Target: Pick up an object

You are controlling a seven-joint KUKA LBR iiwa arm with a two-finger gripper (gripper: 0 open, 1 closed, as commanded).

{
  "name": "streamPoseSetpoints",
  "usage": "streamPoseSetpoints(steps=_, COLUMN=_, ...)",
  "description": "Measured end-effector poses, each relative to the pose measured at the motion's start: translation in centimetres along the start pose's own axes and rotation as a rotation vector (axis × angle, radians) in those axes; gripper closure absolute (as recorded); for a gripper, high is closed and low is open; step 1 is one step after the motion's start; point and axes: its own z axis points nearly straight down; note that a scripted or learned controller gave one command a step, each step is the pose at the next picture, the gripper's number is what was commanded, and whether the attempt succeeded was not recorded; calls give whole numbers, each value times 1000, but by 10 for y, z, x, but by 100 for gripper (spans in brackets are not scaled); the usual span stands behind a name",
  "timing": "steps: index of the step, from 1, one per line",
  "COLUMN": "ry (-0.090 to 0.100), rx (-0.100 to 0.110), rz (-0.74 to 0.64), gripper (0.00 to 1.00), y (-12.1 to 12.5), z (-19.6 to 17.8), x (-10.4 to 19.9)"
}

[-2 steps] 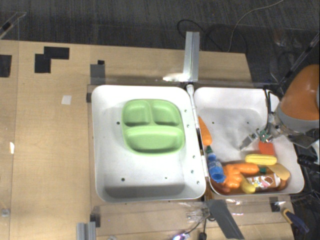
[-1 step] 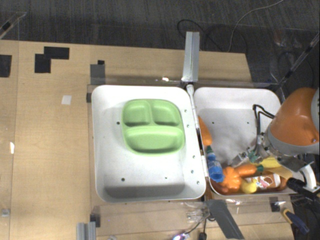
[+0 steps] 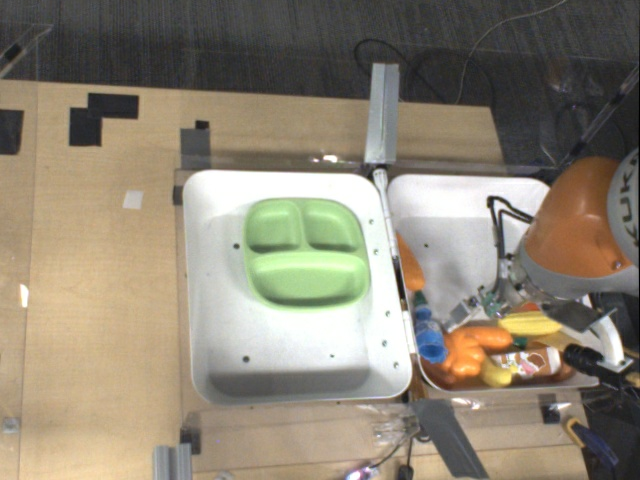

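Green tray (image 3: 304,251) in left bin (image 3: 215,348), apparently empty

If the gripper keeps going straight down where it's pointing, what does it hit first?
Likely the orange toy at the near end of the right bin, beside the blue piece. The gripper hangs just above that pile; depth is hard to judge from this slant.

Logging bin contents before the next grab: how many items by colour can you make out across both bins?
Green: 1, the tray in the left bin
Orange: 2, the carrot and the toy in the right bin
Blue: 1, the piece
Yellow: 2, the corn and the lemon
Bottle: 1
Total: 7 visible; the pile is cluttered.
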Motion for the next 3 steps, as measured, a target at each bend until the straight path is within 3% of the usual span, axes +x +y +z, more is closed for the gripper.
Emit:
streamPoseSetpoints(steps=1, ry=-6, rx=-9, rz=-315, gripper=0, y=-9, z=29, x=-6)
streamPoseSetpoints(steps=2, ry=-8, rx=-15, rz=-314, gripper=100, y=-6, z=17, x=-6)
streamPoseSetpoints(steps=3, ry=0, rx=1, rz=-260, gripper=100, y=-3, z=5, x=15)
